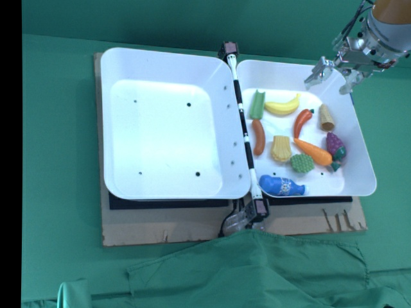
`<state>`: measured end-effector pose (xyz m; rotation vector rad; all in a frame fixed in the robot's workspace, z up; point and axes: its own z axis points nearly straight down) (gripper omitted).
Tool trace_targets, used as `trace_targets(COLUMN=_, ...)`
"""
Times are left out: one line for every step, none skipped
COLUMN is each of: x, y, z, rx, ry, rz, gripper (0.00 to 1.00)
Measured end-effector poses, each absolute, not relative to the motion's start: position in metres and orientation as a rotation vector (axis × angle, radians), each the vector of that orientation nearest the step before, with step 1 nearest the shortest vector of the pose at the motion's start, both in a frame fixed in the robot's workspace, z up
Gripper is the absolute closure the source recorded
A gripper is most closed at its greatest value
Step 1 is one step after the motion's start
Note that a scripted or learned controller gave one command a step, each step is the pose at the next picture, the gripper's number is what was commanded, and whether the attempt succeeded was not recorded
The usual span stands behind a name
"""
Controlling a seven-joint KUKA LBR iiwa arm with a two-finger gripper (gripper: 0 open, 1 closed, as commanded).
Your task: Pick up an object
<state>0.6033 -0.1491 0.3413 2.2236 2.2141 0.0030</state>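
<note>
Here, the gripper (333, 77) hangs spread, gripping nothing, over the right bin's (359, 172) far edge, above the banana (282, 106).

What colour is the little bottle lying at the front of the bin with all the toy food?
Blue, with a white pattern on its side: the small plastic bottle, seen in the camera view.

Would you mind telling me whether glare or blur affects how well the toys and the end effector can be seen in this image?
In the camera view, the left bin floor is washed out by bright glare; the right bin is evenly lit, so the banana and blue bottle read sharply; the end effector looks slightly soft.
</note>
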Motion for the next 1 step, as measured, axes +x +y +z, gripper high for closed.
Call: trace_targets(x=0.6025, y=-0.1460, z=0.2966, rx=2.225, ry=2.217, rz=-0.003, gripper=0.00)
